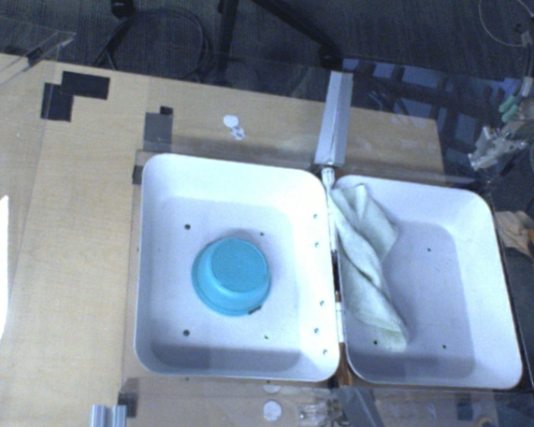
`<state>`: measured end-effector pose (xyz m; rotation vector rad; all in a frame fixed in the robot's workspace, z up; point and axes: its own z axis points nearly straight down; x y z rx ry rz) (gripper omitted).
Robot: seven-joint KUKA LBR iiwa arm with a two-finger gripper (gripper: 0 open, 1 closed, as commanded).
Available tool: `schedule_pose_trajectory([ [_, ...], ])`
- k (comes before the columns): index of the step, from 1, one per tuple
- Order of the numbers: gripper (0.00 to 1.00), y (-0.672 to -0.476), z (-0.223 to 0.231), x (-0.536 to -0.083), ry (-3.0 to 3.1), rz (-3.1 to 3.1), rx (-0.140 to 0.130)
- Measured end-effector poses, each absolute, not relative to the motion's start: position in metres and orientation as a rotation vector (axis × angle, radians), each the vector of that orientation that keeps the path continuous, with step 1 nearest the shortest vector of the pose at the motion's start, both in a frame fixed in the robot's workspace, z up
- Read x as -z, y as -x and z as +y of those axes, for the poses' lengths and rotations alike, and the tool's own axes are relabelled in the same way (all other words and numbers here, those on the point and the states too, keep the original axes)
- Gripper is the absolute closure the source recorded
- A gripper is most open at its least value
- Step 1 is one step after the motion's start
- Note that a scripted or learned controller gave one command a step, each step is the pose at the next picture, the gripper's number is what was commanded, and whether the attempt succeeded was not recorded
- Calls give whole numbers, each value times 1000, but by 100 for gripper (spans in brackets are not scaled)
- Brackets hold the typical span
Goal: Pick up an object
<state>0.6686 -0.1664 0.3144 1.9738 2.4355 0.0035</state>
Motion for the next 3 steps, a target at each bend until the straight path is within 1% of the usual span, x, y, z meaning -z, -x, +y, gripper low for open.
schedule_pose_trajectory([
  [1,100,-670,-205,-268,-1952,2456,-1],
  [2,100,-670,-204,-311,-1882,2508,-2],
  [3,100,-670,-169,-342,-2431,1983,-4],
])
